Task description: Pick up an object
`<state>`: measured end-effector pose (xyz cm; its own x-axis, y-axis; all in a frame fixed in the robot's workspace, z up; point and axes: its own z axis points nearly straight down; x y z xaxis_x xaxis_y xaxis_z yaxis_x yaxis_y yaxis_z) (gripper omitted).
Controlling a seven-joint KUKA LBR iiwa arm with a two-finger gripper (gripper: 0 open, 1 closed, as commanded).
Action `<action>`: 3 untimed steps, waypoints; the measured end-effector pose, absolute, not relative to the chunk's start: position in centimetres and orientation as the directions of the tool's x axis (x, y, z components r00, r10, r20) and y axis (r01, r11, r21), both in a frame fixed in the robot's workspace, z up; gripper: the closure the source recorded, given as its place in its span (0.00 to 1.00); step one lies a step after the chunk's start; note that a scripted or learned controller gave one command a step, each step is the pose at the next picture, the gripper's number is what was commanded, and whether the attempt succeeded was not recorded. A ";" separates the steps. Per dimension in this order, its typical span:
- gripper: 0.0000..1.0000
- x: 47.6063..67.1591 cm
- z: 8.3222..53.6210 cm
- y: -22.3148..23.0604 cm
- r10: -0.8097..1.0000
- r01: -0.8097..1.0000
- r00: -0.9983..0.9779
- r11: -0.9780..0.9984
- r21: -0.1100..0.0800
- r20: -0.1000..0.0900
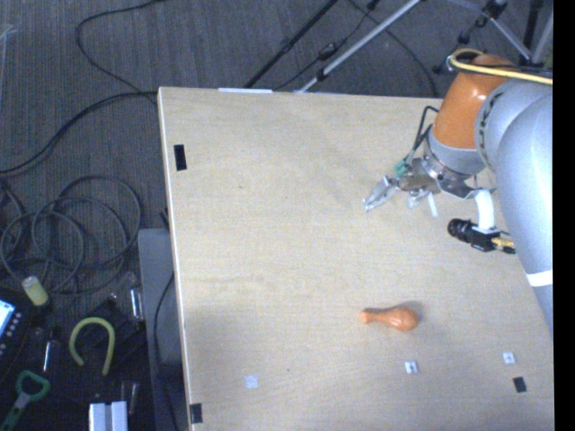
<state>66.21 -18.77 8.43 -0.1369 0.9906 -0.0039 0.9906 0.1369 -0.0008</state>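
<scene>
on the floor at the near left a green hook [92, 339] is seen, with a small yellow cylinder [35, 291] and coiled cables [72, 232] just beyond it. on the near part of the tan board [269, 241] an orange pear-shaped object [392, 318] is laid on its side, narrow end to the left; it is placed well apart from the jaws, nearer the camera and slightly right of the fingertips. a few small square markers [411, 366] are stuck to the board nearer still. farther back the gripper [382, 194] is held low over the board, its fingers pointed left. the jaws are seen slightly spread, with nothing between them and nothing touched by them. behind the gripper the arm [512, 151] is seen, orange band uppermost. beyond the board tripod legs [386, 21] are spread on the dark carpet.
</scene>
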 end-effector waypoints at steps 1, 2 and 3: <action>0.00 66.8 8.4 -16.4 0.929 0.929 -0.371 0.371 -0.002 -0.002; 1.00 66.8 9.3 -16.4 0.929 0.929 -0.371 0.371 -0.001 -0.004; 1.00 66.9 15.2 -10.1 0.953 0.953 -0.302 0.302 0.000 0.000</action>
